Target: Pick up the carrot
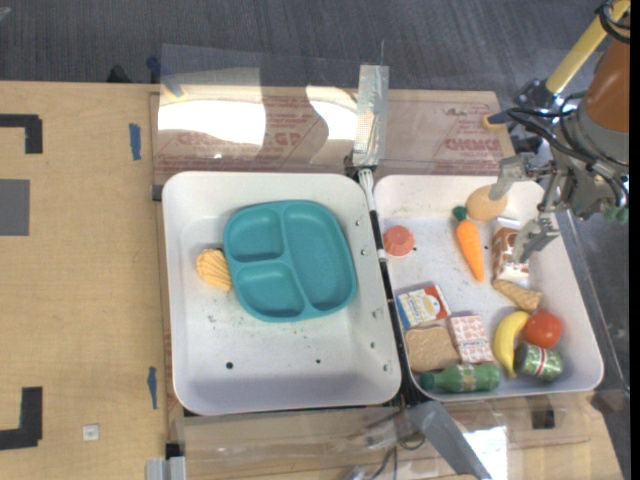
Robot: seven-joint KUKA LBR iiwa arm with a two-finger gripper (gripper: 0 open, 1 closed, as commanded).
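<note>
Two white bins sit side by side — the left bin (190, 368) and the right bin (585, 363). The left one has one teal divided plate (290, 260) and one yellow shell-shaped piece (213, 267). The right one has one carrot (470, 249), one banana (507, 341), one tomato (543, 329), one green bottle (461, 377) and one can (538, 362) — plus a few small packets I cannot count surely.

A: What occupies the right bin (588, 308)?

B: The gripper (527, 206) hangs over its far right part, fingers spread — nothing between them. The carrot (469, 248) lies just left of the gripper, green end towards the far wall; a tan round item (484, 204) sits just beyond it.

A: And nearer the viewer?

B: Below the gripper — a banana (507, 340), a tomato (543, 329), a can (539, 362), a green bottle (462, 377) and small cartons (421, 305).

A: The left bin (190, 268)?

B: Well left of the gripper: a teal divided plate (290, 259), with a yellow shell-shaped item (212, 267) touching its left edge.
</note>
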